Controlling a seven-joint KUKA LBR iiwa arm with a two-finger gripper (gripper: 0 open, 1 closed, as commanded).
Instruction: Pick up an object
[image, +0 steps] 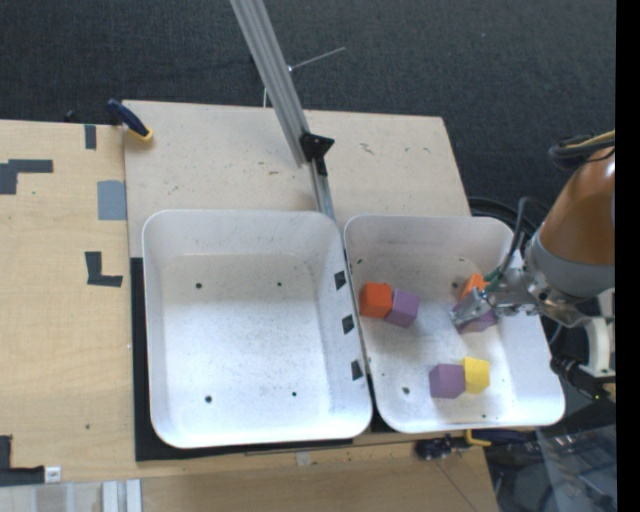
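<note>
Right bin (420, 232): four blocks, perhaps more under gripper (472, 310); jaw state unclear.

Bright, even overhead light, soft shadows, slightly blurry and low-resolution overall.

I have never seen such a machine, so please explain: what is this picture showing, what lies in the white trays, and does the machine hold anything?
One camera, fixed above a bench, looks down at a slant. The grey and orange shape at the right is a robot arm; its gripper reaches down into the right bin. The left bin stands beside it. In the right bin lie an orange block touching a purple block, and nearer the front a second purple block touching a yellow block. At the gripper there are small orange and purple shapes, but I cannot tell whether it holds anything.
</note>
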